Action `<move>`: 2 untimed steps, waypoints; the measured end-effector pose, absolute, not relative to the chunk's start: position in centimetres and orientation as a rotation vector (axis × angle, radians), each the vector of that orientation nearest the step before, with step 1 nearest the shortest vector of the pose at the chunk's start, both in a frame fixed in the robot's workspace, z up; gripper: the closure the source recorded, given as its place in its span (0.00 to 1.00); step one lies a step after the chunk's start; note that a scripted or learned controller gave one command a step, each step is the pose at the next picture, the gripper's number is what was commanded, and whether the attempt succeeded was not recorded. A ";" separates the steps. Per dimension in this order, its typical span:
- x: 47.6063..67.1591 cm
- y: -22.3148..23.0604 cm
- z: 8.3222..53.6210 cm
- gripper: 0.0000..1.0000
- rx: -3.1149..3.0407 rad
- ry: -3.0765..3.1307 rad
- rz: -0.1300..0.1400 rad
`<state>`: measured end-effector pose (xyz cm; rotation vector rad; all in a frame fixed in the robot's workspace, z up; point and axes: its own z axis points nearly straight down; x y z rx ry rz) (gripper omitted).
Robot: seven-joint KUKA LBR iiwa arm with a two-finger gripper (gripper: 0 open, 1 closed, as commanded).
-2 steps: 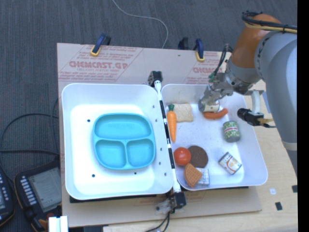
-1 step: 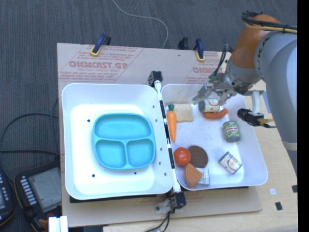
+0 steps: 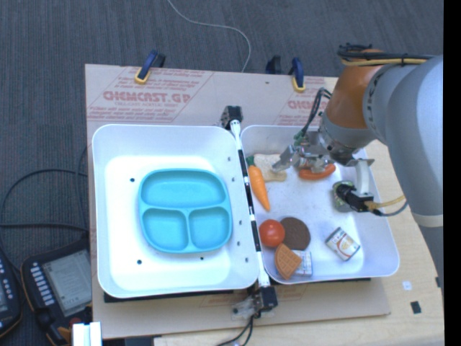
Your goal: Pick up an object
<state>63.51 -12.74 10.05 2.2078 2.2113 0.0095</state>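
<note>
The grey arm with its orange band comes in from the right and bends down over the far part of the right-hand shallow white bin. Its two-finger gripper sits low at that bin's far end, metal fingers splayed a fair way apart, one reaching left toward the pale flat piece of toy bread. Nothing is visibly between the fingers. Just under the wrist lies a flat orange-red toy piece; whether the gripper touches it, I cannot tell.

Down the bin we go: an orange toy carrot lies along the left wall, a red toy tomato beside a dark brown round disc, a tan waffle-patterned toy piece at the near edge, a small white can with a red-and-yellow label lying tilted, its print too small to read. A small dark, greenish object sits near the right wall.

The left-hand white bin holds a light blue three-compartment plastic plate.

Both bins rest on a board covered in brown paper, red lettering reading "CHEMCAST GP", pinned by blue-and-yellow clamps. Grey carpet all around, a thin white cable trailing across it, a black handheld controller at lower left.
</note>
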 end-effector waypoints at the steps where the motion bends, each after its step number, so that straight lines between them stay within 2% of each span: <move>1: 63.6 -12.8 11.2 1.00 2.205 2.209 0.011; 2: 57.5 -5.6 18.5 1.00 2.218 2.223 0.002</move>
